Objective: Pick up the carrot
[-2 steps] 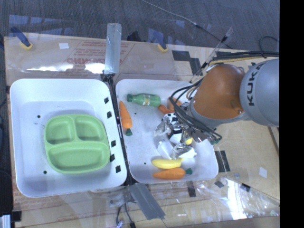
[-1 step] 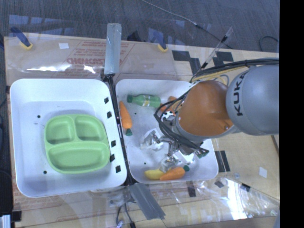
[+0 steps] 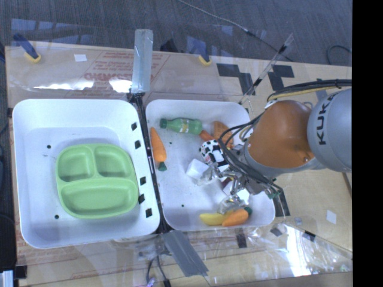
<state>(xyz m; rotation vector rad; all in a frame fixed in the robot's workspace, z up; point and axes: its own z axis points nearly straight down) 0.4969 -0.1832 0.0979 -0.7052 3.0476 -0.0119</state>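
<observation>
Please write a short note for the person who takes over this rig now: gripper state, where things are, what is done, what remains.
Gripper: low over the right bin, among the toys near its right side; whether it holds anything cannot be told.
Carrots: one carrot lies by the right bin's left wall; a second carrot lies at the near edge beside a banana.
Green plate sits in the left bin.
Done: no carrot lifted.
Left: grasp and raise one.

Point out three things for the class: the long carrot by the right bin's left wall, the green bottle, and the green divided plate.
long carrot (image 3: 158, 148), camera view, middle of its orange body
green bottle (image 3: 182, 125), camera view, middle of its body
green divided plate (image 3: 97, 180), camera view, ridge between compartments
</observation>
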